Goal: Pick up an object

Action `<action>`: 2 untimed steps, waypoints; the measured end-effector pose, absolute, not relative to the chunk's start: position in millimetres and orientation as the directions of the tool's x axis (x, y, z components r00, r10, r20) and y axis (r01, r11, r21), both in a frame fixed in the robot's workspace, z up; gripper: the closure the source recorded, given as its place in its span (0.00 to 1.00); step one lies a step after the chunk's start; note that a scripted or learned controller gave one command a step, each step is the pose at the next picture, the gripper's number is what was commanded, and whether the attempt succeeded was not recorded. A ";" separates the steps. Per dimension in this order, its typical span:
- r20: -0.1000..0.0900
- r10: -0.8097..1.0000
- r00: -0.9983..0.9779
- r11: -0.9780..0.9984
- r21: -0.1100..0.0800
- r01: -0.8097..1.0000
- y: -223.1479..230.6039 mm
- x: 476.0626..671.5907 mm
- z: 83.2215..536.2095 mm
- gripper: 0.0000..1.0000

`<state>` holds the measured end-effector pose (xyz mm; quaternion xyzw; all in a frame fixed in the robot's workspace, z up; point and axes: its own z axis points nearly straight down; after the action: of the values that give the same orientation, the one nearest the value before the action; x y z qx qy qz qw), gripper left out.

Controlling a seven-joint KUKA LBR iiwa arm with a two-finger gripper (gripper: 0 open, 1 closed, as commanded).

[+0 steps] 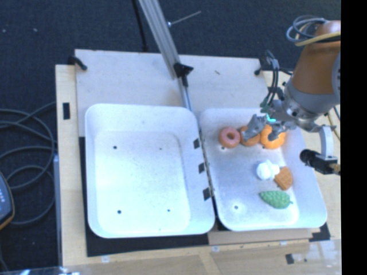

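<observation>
In the right bin, several small objects lie toward the back and right. A pink doughnut-shaped ring sits near the bin's back left. Right of it are orange pieces, and my gripper is down among them, its fingers spread on either side of an orange piece. Whether that piece is gripped is unclear. Nearer the front lie a white ball-like object, a brown-orange lump and a green leaf-shaped object.
The left bin lies beside the right one, divided by a rim with black clips. A slanted metal rod rises from the bench's back. Cables hang off the bench at the left.
</observation>
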<state>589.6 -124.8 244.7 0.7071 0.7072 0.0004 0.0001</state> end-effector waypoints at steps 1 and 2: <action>0.000 1.000 0.000 0.000 0.001 1.000 -124.8 589.6 244.7 0.00; 0.000 1.000 0.001 -0.001 -0.003 1.000 -126.0 589.9 202.8 0.00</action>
<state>589.9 -126.0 202.8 0.7074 0.7068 -0.0011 -0.0009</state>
